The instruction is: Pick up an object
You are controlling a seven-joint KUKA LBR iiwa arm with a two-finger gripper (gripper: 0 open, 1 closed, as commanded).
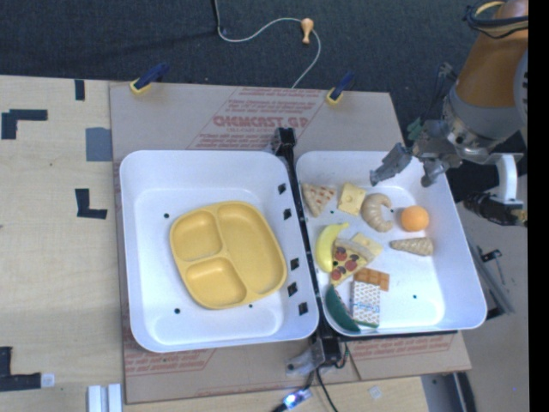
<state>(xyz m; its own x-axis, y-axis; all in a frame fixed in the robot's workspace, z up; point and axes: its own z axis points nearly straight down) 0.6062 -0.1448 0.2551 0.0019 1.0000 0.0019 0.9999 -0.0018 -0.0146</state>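
End effector: the two-finger end effector (408, 168) hangs over the far edge of the right shallow white bin (455, 230), fingers spread, nothing between them.
Nearest objects: a beige croissant-shaped toy (377, 211) and a small orange ball (414, 219) — both just near of the end effector, apart from it.
Left bin: the left white bin (150, 230) holds a yellow three-compartment plastic plate (227, 253).
Counter: the cardboard-covered counter (232, 118) carries both bins.

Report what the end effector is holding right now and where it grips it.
Nothing is held. The end effector hangs open above the right bin's far edge, with no item between its fingers.
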